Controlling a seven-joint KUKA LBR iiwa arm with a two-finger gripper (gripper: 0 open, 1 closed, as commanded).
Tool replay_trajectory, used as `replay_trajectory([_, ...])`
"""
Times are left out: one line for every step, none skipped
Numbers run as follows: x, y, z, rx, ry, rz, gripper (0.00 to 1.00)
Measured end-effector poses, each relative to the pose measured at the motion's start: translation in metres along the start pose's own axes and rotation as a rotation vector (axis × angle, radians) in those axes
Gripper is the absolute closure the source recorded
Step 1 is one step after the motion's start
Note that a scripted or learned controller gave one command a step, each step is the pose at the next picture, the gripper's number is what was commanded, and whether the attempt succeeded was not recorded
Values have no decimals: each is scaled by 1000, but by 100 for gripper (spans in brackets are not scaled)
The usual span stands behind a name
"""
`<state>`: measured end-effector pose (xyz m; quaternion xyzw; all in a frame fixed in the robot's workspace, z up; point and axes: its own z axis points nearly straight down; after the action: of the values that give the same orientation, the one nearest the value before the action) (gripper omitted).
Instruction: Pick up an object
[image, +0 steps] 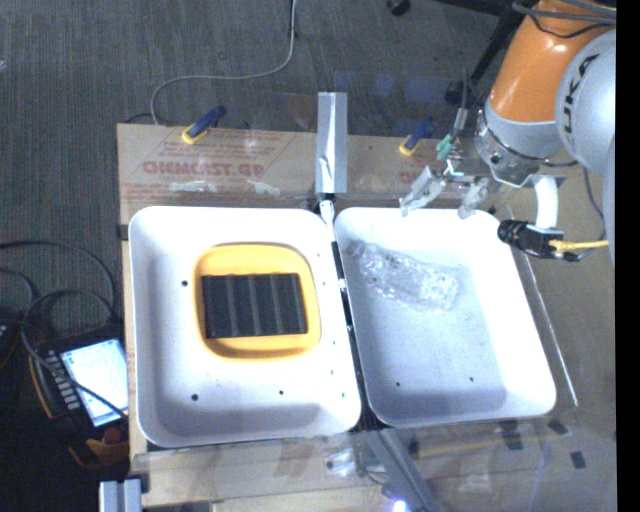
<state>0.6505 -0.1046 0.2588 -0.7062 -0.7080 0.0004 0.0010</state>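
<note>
The robot's hand (445, 198) hangs with its fingers spread and nothing between them, above the far rim of the right bin (520, 370). Below and just left of it, a clear crumpled plastic item (410, 277), possibly a bottle or a wrapper, lies on the floor of that bin near its far left corner, apart from the fingers. In the left bin (160, 400) an orange-yellow tray with a dark ribbed insert (256, 300) sits flat near the middle. Both bins rest on the table (215, 165).
</note>
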Motion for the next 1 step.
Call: replay_trajectory([-24, -58, 93, 1, -1, 12, 0])
